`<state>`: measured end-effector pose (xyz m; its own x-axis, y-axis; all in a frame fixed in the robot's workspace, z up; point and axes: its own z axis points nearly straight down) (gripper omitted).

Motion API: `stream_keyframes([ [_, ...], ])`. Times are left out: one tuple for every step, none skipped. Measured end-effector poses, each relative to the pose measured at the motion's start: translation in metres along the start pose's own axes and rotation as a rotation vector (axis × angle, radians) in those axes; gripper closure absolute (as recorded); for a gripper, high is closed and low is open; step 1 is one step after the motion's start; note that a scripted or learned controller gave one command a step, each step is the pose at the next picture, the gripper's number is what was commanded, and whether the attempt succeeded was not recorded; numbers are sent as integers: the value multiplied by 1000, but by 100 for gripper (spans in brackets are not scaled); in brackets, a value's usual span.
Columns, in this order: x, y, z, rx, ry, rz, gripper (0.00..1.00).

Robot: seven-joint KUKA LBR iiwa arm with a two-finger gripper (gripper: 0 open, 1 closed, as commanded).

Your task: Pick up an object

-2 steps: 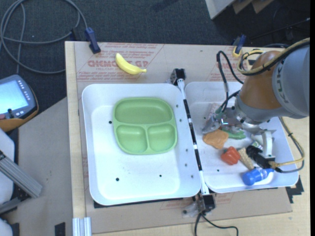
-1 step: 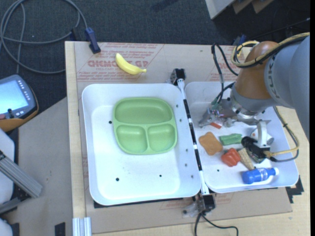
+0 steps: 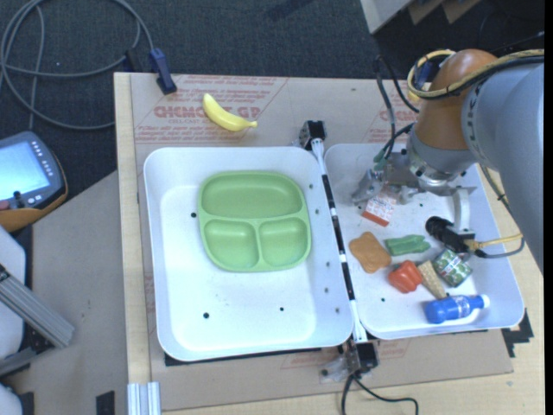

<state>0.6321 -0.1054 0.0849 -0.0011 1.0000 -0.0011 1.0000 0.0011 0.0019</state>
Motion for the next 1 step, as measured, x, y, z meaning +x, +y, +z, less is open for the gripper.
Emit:
stream_keyframes([
  [0, 0, -10, -2, -1, -1, 100],
])
